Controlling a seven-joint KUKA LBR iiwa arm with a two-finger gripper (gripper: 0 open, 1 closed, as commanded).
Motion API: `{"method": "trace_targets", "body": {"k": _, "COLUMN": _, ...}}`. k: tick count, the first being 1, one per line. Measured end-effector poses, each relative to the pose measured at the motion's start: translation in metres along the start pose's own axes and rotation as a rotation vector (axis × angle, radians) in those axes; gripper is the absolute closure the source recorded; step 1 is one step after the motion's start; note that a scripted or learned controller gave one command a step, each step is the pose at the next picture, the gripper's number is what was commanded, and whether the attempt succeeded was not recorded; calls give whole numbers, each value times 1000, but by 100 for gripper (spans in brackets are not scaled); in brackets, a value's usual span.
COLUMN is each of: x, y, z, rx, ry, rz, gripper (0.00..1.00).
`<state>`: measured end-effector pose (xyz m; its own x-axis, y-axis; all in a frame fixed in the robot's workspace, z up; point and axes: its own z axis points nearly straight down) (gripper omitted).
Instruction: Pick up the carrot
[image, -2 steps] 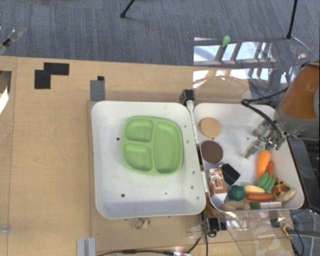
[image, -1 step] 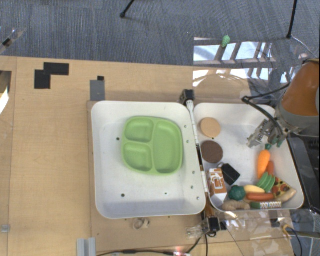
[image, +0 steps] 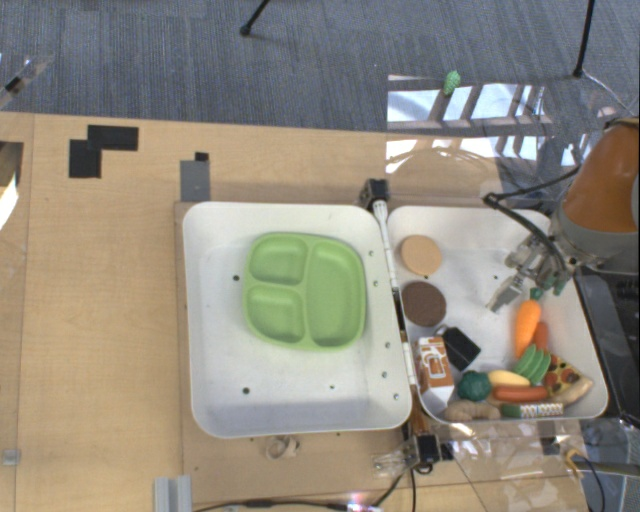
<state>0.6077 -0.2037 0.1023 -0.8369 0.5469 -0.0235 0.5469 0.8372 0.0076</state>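
My claw (image: 525, 283) hangs over the right bin (image: 470, 225), fingers spread and gripping nothing. The carrot (image: 527, 326) lies just at its six o'clock, leafy top touching the fingertips. At nine o'clock, two round discs (image: 421, 279).

This looks like a robot lab. A wooden bench (image: 100, 330) holds two white bins (image: 230, 400), toy food (image: 520, 385), loose wires (image: 400, 480) and stand legs on grey carpet (image: 200, 60).
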Motion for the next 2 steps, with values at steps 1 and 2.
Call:
{"method": "trace_targets", "body": {"k": 1, "x": -3, "y": 3, "z": -14, "rx": -4, "ry": -12, "rz": -6, "gripper": 100}}
{"method": "trace_targets", "body": {"k": 2, "x": 66, "y": -46, "z": 10, "rx": 0, "ry": 5, "rz": -308, "gripper": 100}}
